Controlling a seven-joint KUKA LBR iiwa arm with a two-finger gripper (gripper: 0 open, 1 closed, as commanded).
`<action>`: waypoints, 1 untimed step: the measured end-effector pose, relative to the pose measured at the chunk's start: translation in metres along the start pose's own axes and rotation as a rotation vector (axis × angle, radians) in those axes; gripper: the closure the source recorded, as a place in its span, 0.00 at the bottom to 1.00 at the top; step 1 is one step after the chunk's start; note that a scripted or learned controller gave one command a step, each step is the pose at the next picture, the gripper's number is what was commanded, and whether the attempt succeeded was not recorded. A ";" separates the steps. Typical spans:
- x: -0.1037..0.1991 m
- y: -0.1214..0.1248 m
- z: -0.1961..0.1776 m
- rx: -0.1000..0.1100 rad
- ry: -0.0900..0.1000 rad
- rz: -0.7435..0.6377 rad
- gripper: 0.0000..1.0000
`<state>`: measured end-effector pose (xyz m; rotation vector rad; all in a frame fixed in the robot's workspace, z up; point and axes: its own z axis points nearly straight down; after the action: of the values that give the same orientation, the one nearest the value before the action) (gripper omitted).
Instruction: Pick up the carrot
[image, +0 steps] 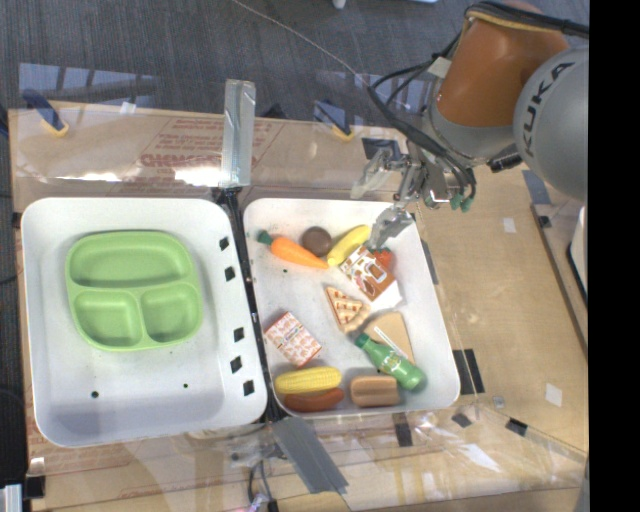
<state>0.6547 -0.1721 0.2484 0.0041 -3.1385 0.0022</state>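
The gripper (390, 225) is hovering at the right bin's (430, 300) upper edge, its grip unclear; the carrot (292, 251) is lying upper left, untouched.

A brown bench (500, 300) bears two shallow white bins, left bin (50, 330) and right bin (435, 330), touching side by side.

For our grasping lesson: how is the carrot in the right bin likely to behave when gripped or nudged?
The carrot looks like smooth moulded plastic, so probably stiff, light and somewhat slippery. Its rounded, tapered body may roll in a curve if nudged. It lies close to the brown ball, which might get bumped.
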 end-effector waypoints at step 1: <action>0.020 0.027 0.113 -0.004 0.008 0.094 0.00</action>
<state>0.6341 -0.1451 0.1357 -0.1438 -3.1271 -0.0040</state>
